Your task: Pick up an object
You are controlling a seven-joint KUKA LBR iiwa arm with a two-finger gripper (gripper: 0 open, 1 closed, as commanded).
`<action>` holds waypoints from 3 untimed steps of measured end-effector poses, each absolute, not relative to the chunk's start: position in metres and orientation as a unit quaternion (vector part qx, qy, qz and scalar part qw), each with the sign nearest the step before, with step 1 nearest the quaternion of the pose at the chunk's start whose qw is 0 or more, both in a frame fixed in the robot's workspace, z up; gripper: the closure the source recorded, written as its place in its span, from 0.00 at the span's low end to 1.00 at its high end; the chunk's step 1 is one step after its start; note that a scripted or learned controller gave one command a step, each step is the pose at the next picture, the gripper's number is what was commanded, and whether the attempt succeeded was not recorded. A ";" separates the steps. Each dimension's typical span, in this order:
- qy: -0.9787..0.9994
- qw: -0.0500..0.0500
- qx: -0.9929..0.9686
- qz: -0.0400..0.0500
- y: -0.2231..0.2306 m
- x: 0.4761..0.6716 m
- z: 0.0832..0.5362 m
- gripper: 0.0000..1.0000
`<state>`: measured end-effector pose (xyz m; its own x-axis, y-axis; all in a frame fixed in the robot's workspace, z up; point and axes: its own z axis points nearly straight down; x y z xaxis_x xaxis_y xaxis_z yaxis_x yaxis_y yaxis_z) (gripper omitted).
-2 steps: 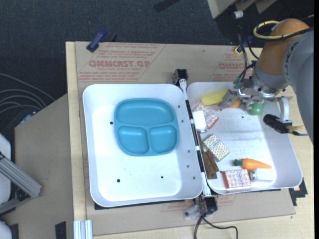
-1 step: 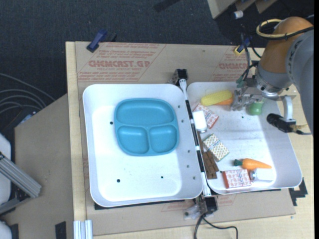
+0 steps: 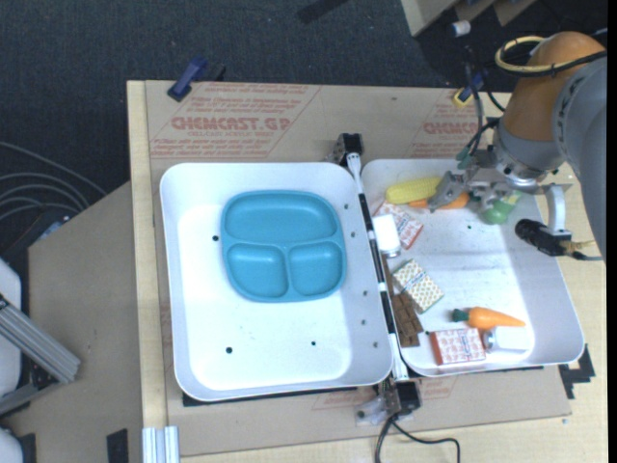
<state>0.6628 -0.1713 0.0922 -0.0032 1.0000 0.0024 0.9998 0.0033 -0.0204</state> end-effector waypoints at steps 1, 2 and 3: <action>-0.709 0.017 -0.705 -0.001 -0.182 0.666 0.088 0.00; -0.708 0.010 -0.706 0.008 -0.193 0.662 0.091 1.00; -0.708 0.009 -0.706 0.008 -0.193 0.662 0.092 0.00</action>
<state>0.6619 -0.1926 0.0916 -0.0021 1.0000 0.0021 0.9997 0.0021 -0.0245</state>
